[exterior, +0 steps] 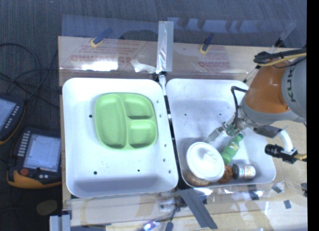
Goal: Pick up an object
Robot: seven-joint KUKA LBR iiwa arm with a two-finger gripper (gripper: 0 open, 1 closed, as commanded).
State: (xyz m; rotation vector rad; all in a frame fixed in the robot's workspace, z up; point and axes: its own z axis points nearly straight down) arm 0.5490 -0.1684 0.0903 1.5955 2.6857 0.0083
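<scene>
Green bottle (232,148) lies in right bin (199,100); my gripper (225,130) hovers just above it, fingers apart, ready to grasp.

Grey arm (299,88), orange wrist band (266,93), black cable (239,95)

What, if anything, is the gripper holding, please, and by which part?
It cannot be told: the gripper sits right at the top end of the green bottle, but no grasp is visible.
</scene>
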